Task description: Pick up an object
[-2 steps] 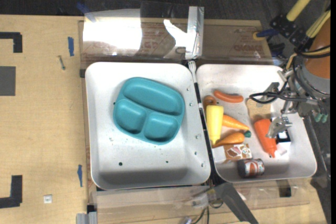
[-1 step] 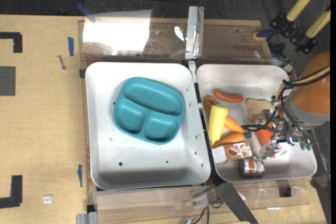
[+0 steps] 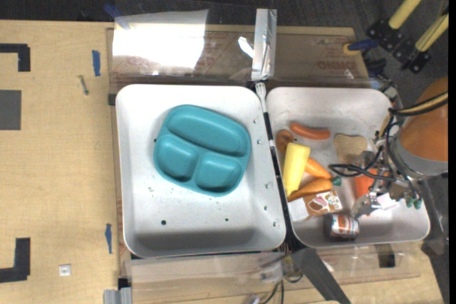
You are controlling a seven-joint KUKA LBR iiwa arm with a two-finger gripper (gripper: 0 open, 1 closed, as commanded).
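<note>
Left bin (image 3: 135,153): a teal divided plate (image 3: 201,149) lies near its middle.
Right bin (image 3: 420,224): toy food is piled along its left side, a sausage (image 3: 311,131), yellow wedge (image 3: 295,164) and carrot (image 3: 317,169); a small can (image 3: 344,226) lies by the front edge.
Gripper (image 3: 370,203): low at the bin's right side, near the can; I cannot tell how wide it stands.

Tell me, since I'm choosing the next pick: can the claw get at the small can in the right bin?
Probably yes. The claw hangs low over the right bin, just right of the small can, which lies uncovered near the front wall.
</note>
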